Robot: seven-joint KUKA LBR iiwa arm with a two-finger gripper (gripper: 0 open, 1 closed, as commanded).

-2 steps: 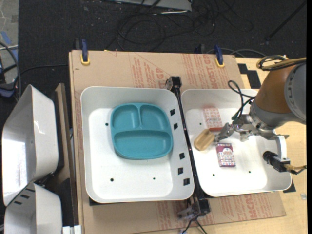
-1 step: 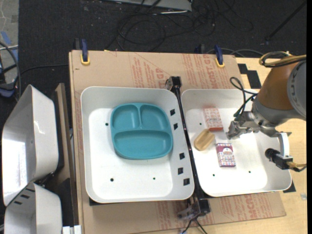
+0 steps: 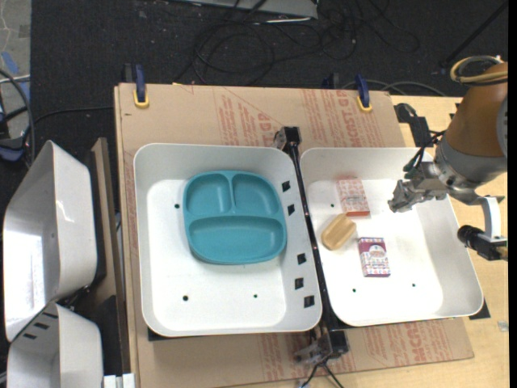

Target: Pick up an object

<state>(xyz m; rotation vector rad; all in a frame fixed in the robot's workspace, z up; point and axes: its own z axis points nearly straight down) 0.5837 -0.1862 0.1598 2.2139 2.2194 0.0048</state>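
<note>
I cannot tell how the gripper (image 3: 401,198) is set, hovering over the right bin (image 3: 452,297) toward its far right. Left of it I am seeing a pink carton (image 3: 353,196), a tan sponge-like block (image 3: 338,233) and a maroon packet (image 3: 373,257) (all looking light). I am favouring the block: soft, grippable across its short sides.

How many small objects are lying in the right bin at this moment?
3. A pale pink packet lies near the bin's upper left, a tan block just below it, and a dark red packet to the lower right of the block. The gripper might hide another.
</note>
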